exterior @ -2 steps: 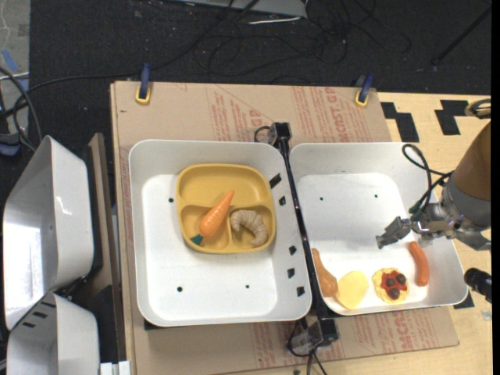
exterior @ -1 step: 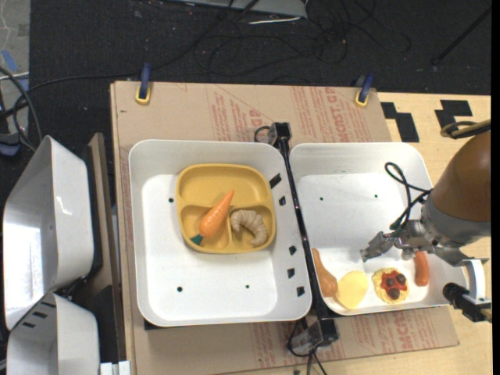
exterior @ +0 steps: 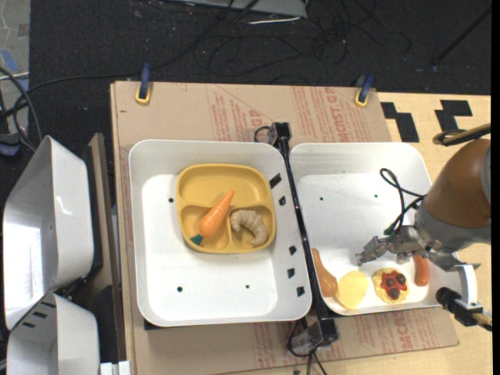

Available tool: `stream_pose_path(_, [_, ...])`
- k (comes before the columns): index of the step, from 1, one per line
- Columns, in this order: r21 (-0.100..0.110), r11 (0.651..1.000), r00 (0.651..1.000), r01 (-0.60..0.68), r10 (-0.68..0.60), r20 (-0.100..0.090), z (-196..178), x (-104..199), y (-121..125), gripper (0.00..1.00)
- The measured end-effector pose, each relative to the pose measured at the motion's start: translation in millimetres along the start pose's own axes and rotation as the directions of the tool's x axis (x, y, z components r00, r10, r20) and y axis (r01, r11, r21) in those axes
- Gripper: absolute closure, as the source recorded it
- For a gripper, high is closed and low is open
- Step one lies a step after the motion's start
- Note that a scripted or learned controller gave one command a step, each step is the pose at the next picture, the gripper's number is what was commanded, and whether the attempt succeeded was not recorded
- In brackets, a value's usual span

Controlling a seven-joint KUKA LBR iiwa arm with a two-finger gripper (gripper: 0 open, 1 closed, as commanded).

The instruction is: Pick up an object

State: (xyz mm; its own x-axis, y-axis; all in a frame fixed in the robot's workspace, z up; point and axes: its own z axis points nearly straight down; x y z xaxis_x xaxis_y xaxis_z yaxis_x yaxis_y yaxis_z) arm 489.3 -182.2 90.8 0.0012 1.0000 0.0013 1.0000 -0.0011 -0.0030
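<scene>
Toys lie bunched along the near edge of the right bin [exterior: 355, 162]: a pale yellow round piece [exterior: 352, 287], a small tart-like piece with red fruit [exterior: 391, 283] beside it, a brownish drumstick shape [exterior: 323, 272] to their left against the bin's wall, and a small orange-red piece [exterior: 422, 270] on the far side of the tart. We judge any of these to be the likely target, since the gripper [exterior: 383, 248] hangs low over that corner, just above the tart and the yellow piece. We read this as the approach step, with nothing lifted yet. Whether the pincer is wide or narrow we cannot tell from this angle; the metal parts blur together, and we see nothing held in them. Next, we think, comes a short descent centred on one piece, clear of its close neighbours. Further off, the left bin [exterior: 156, 209] holds a yellow divided plate [exterior: 187, 190] with a carrot [exterior: 216, 213] and a shrimp [exterior: 250, 225].
</scene>
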Motion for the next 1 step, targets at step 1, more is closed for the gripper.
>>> stream_pose_path(1, [-0.003, 1.000, 1.000, -0.001, 0.001, 0.001, -11.3, -0.2, 0.7, 1.00])
